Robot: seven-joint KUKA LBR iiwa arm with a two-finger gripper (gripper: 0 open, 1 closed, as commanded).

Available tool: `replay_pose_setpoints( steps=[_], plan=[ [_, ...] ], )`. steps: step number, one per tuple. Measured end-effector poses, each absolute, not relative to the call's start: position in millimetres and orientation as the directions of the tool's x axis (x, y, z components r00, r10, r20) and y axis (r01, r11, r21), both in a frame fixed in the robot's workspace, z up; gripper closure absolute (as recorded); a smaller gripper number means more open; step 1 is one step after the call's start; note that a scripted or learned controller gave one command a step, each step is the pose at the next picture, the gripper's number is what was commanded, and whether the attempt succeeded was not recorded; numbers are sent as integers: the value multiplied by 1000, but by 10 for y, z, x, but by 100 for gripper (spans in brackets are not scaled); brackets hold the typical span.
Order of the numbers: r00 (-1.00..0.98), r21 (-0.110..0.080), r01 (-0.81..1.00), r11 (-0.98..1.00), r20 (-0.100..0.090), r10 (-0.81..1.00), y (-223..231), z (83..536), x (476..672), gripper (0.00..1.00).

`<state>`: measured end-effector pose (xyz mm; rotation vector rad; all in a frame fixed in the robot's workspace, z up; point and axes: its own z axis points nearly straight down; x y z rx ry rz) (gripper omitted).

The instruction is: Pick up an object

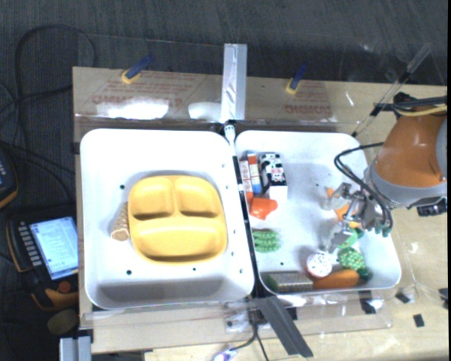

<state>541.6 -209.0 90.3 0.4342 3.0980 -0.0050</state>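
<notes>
End effector: the end effector [355, 218] hangs low over the right part of the right bin [316, 145], in the right middle of the frame; how it is set, and whether it has anything, cannot be told, as the wrist and wiring hide it.
Nearest candidates: a green knobbly toy [352, 259], a small round white and red piece [319, 263] and an orange carrot-like toy [335, 279] lie close together at the lower right of that bin, just below the end effector.
Other items: a green bumpy piece [265, 240], an orange-red piece [262, 207] and small printed boxes [261, 171] sit along the bin's left side.
Left bin: a yellow divided tray [177, 218] with a cone-shaped toy [120, 222] touching its left edge.
Handling: these look like light, stiff plastic play food, probably smooth and prone to slipping.
Where to take hold: judged best across the carrot's narrow width near its middle, since its neighbours crowd it.
</notes>
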Motion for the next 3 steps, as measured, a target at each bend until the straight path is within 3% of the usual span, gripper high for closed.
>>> replay_pose_setpoints(
  steps=[1,2,3],
  plan=[
    [-962,2,271,962,-14,271,-2052,1010,5439,100],
    [-962,2,272,962,-14,272,-2053,1009,5438,0],
    [-939,1,344,939,-11,344,-1953,895,5991,0]
  ],
)
